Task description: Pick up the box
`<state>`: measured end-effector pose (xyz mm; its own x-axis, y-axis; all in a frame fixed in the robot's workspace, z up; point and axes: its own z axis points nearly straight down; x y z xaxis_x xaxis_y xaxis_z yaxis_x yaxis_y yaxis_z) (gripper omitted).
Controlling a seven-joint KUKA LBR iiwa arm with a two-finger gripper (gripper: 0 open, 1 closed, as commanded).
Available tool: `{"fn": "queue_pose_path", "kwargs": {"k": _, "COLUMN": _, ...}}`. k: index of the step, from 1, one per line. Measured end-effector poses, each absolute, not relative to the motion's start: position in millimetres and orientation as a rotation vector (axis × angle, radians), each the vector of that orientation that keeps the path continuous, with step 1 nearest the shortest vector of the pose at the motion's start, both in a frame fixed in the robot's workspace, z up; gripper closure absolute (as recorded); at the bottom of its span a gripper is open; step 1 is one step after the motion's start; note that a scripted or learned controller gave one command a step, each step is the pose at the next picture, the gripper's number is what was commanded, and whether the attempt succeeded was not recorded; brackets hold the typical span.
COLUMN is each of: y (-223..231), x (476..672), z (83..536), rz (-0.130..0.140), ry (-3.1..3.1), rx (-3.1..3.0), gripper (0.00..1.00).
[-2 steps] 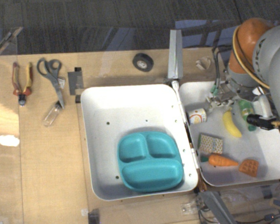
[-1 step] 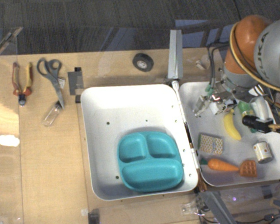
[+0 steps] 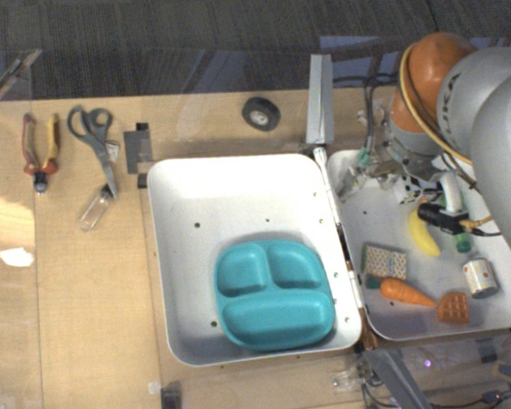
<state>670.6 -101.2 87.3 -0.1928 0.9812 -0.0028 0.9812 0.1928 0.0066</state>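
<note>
The approach step is judged to be in hand. The box (image 3: 385, 261) lies flat in the right bin (image 3: 374, 318), just above the carrot (image 3: 406, 293). The gripper (image 3: 408, 178) is positioned well above the carrot; its state cannot be told. Next, alignment over the box is required.

A teal three-compartment plastic tray (image 3: 273, 294) lies near the left white bin's (image 3: 188, 250) front edge. In the right white bin (image 3: 365, 314), a speckled flat box (image 3: 384, 261) sits near the left edge, just beside an orange carrot (image 3: 405, 293).
</note>
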Motion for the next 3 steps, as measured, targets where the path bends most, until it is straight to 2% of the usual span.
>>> {"fn": "queue_pose_path", "kwargs": {"k": 1, "y": -104.2, "x": 600.2, "z": 89.5, "rz": 0.01, "ry": 2.547, "rx": 1.822, "gripper": 0.0}}
{"fn": "queue_pose_path", "kwargs": {"k": 2, "y": -92.7, "x": 542.4, "z": 91.2, "rz": 0.009, "ry": 2.716, "rx": 1.538, "gripper": 0.0}}
{"fn": "queue_pose_path", "kwargs": {"k": 3, "y": -91.3, "x": 546.5, "z": 103.4, "rz": 0.018, "ry": 2.709, "rx": 1.529, "gripper": 1.0}}
